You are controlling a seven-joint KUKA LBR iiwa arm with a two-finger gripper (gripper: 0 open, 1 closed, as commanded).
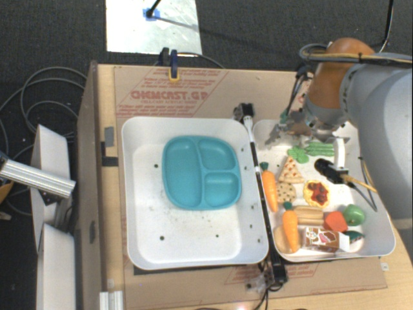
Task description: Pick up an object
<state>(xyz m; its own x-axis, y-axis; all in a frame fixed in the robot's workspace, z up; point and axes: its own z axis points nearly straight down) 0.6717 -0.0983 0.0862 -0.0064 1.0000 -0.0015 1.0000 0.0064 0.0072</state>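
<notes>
As the grey KUKA arm (381, 108) reaches in from the right of the camera view, its gripper (287, 131) hangs over the far left corner of the right bin (381, 234), above bare white floor close to the divider where the two bins meet. Whether the gripper is spread wide or drawn narrow cannot be told from this slanted view. No toy is seen in its grasp, and the pick looks not yet made.

The closest candidate appears to be the green toy vegetable (311, 151). It lies just toward the viewer and a little to the right of the gripper, near it but not under it, and its long axis runs roughly left to right across the view. Just beyond it toward the viewer sits a pizza slice (292, 170), its tip pointing up toward the gripper. An orange carrot (269, 189) lies lengthwise along the divider.

A second carrot (290, 230), a sausage (306, 213) and a brown box (321, 239) crowd the near end of the bin, well apart from the gripper. The left bin (148, 225) bears a teal divided plate (200, 173).

The coming move probably calls for a short shift toward the viewer and rightward, closing across the vegetable's short side.
</notes>
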